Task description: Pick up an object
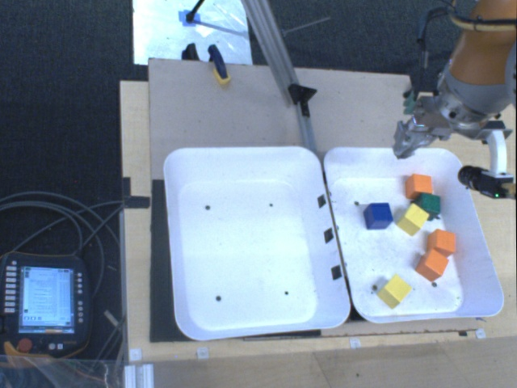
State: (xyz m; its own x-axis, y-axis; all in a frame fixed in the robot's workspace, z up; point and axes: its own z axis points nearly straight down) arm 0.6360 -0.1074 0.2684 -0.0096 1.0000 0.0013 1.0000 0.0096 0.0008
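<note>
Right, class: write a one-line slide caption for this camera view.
Gripper poised above the right bin's far edge, coloured blocks inside: blue block nearest the left bin.

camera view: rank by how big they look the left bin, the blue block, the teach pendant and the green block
1. left bin
2. teach pendant
3. blue block
4. green block, though a yellow block partly hides it, so its rank below the blue one is unsure.

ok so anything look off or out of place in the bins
Nothing stands out. The blocks all lie inside the right bin; the green block is wedged between an orange block and a yellow block. The gripper hovers over that bin's far edge.
</note>
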